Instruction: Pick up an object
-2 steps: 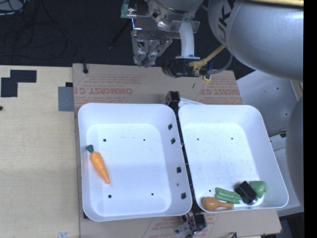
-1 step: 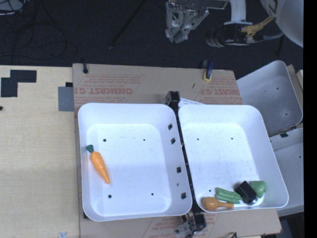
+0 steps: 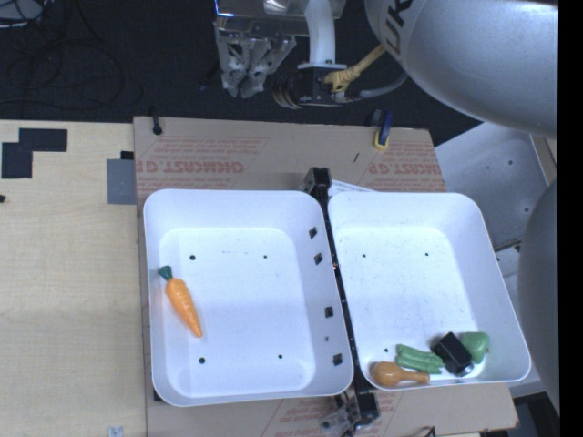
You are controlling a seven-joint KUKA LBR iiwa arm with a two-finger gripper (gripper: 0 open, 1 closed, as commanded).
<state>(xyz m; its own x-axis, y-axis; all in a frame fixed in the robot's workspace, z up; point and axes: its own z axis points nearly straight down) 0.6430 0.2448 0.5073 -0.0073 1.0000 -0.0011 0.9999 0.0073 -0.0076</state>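
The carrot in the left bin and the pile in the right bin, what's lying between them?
In the camera view, bare white floor separates the carrot from the black divider, then more bare floor reaches the pile.

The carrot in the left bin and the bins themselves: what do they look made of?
Carrot: looks like moulded plastic toy food, judging by its uniform orange colour, smooth skin and small green cap; rubber is possible. Left bin and right bin: probably thin white plastic, semi-matte, with rounded formed corners and soft reflections.
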